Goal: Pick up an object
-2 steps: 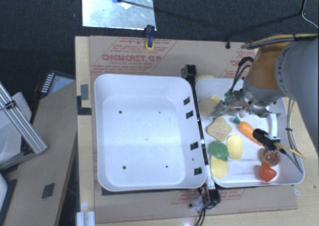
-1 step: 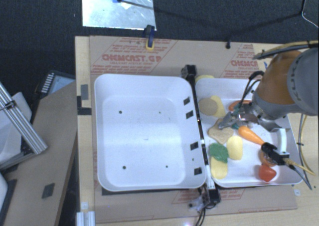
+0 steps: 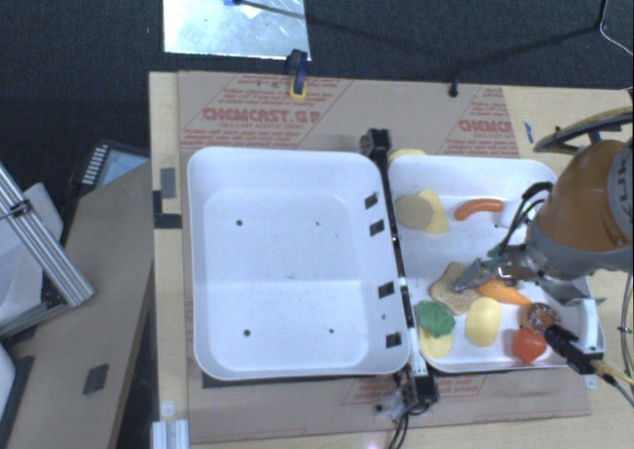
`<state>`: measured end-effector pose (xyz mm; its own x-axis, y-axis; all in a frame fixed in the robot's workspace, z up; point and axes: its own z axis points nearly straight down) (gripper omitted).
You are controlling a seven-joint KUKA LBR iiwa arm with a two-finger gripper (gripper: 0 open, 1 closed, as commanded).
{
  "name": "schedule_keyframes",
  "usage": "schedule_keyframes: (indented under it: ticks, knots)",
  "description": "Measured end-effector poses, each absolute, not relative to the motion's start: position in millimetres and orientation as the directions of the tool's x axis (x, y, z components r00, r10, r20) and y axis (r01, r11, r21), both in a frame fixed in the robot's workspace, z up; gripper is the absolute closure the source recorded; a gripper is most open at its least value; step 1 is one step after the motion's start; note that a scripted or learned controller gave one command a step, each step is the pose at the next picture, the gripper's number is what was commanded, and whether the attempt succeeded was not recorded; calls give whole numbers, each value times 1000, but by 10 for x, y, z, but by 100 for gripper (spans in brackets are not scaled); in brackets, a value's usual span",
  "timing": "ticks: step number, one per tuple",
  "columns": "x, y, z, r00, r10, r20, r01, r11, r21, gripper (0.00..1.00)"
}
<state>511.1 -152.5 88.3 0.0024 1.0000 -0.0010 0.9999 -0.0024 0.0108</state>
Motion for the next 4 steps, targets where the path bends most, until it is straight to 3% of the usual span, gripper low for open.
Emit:
schedule_keyframes:
  ticks: [1, 2, 3, 4]
  knots:
    - [5141, -1504, 991, -3, 1000, 0, 1000, 3, 13, 100]
    - [6416, -1374, 858, -10, 1000, -2, 1000, 10, 14, 100]
    - [5962, -1090, 842, -3, 1000, 1, 1000, 3, -2, 100]
    - [5543, -846, 2632, -6, 1000, 0, 1000, 6, 15, 100]
